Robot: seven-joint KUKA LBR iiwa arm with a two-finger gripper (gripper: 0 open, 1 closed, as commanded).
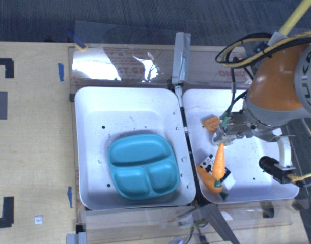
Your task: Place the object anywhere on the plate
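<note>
A blue divided plate [143, 165] lies in the left bin [89, 111], toward its front. In the right bin [257, 179] an orange carrot [219, 162] with a green end points up toward my gripper [224, 135], which hangs just above its narrow tip. The carrot's tip meets the gripper's underside; whether it is gripped is hidden by the wrist. Just left of the gripper lies a small orange piece [211, 122]. Another orange item [205, 173] rests by the carrot's lower end, next to a small black-and-white object [225, 176].
The grey and orange arm [280, 83] with yellow and black cables covers the right bin's far right part. A black fitting [271, 165] sticks out over that bin's right side. A raised divider [185, 131] separates the two bins.
</note>
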